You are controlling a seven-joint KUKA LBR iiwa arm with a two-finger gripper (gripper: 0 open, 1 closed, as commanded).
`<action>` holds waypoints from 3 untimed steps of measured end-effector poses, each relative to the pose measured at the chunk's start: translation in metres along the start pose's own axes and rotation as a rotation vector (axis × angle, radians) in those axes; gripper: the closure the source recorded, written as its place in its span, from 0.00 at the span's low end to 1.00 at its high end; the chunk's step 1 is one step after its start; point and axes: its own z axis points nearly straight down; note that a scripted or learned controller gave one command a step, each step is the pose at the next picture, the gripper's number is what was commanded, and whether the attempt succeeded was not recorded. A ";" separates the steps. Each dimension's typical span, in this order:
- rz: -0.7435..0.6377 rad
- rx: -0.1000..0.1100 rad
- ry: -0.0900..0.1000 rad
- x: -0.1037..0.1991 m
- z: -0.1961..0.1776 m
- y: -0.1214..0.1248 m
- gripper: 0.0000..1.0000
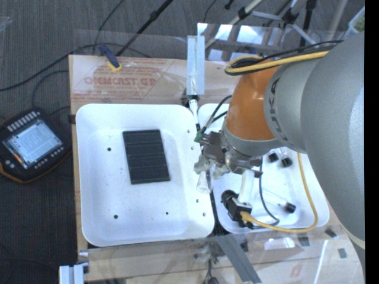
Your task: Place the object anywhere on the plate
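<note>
Dark ribbed rectangular plate (145,156), long axis up-view, in shallow white bin (95,218), sits view-left of gripper (205,176); its opening and any load: can't tell.

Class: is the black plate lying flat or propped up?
Flat: the black plate lies on the left bin floor, its whole ribbed face showing, apart from every wall.

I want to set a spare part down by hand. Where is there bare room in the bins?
Left bin: bare white floor all round the black plate, widest toward the bin's left and near walls. Right bin: crowded, the arm hangs over it, gripper at the shared wall, small black pieces on its floor.
</note>
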 end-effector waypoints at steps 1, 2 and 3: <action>-0.334 -0.004 -0.002 0.084 -0.080 -0.007 1.00; -0.348 -0.003 -0.002 0.173 -0.016 0.025 1.00; -0.292 -0.003 -0.001 0.182 -0.023 -0.040 1.00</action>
